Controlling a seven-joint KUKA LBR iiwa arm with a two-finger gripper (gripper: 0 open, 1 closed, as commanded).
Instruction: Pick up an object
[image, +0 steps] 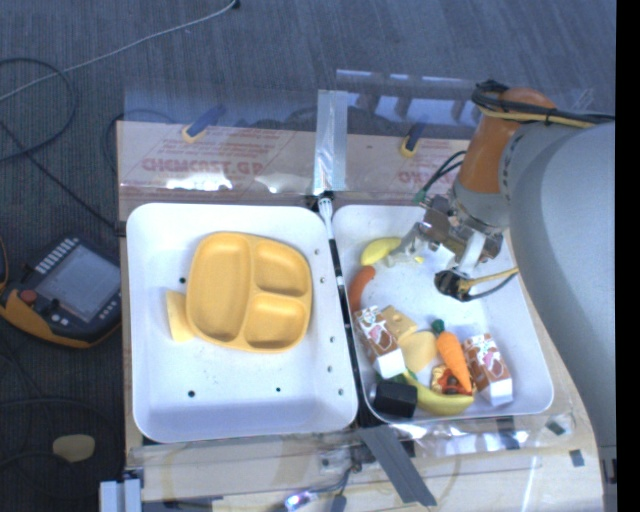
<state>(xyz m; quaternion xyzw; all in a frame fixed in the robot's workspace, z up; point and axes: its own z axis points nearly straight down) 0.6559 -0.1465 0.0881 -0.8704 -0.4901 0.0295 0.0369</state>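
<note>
Gripper (432, 236) low over far end of right bin (520, 330), beside yellow lemon (379, 250); finger state not discernible. Carrot (453, 360), banana (440, 400), cartons clustered at near end. Yellow divided tray (248, 290) in left bin (150, 330).

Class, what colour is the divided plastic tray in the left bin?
Yellow divided plastic tray, clearest in the camera view.

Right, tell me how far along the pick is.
Done: the arm has reached over the right bin, and the gripper sits at the bin's far end, near the small yellow piece. In hand: nothing shows between its fingers. Left: the grasp and lift itself. The carrot, the banana and the cartons lie in the bin.
</note>
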